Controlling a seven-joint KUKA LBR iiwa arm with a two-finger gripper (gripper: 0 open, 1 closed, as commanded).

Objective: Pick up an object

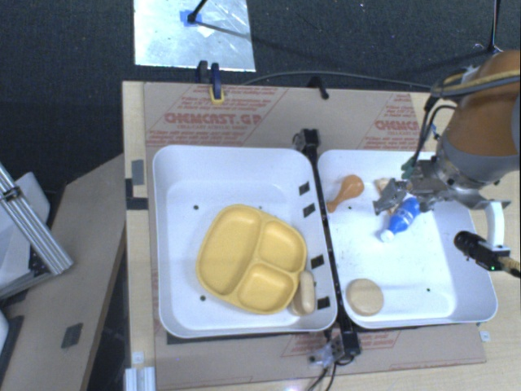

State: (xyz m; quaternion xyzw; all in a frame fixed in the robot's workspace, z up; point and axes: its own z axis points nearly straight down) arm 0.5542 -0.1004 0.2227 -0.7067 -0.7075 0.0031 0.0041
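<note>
The gripper hangs low over the small blue plastic bottle, ready to grab it; its grip cannot be told.

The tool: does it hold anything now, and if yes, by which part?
It cannot be told. The tool sits right at the blue bottle, near its upper end, but a hold between the fingers is not visible.
</note>
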